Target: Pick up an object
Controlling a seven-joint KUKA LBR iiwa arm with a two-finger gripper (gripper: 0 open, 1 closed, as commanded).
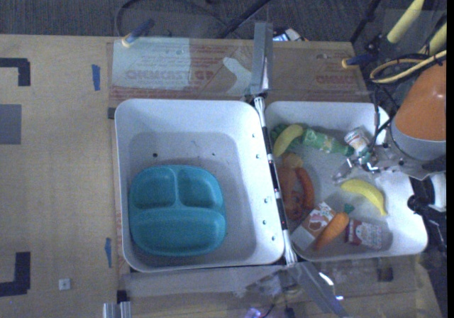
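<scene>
Dark carpet with tripod legs and looping cables lies behind a tan bench (57, 189) marked with black corner brackets and bits of blue tape. Flattened cardboard (184, 68) sits at the bench's twelve o'clock edge.

The left bin (142, 114) holds a teal divided plate (176, 210), lying flat toward its seven o'clock corner. Nothing else is in it.

The right bin (411, 238) is crowded. A green bottle (316, 140) and a yellow banana (286, 139) lie at its eleven o'clock. A sausage (303, 189) runs along the nine o'clock wall. At six o'clock an orange carrot (332, 230) leans across a carton, with a pouch (369, 233) just beside it. A second banana (367, 194) lies near the centre.

The gripper (365, 160) hangs at the bin's two o'clock, just above that second banana and near a small white jar (357, 140). The metal there is too blurred to say whether it is spread or closed, and nothing is seen held.

This looks like the approach step: no object is lifted yet. The next move probably calls for settling on one target, likely the central banana, and descending squarely over it without nudging its neighbours.
</scene>
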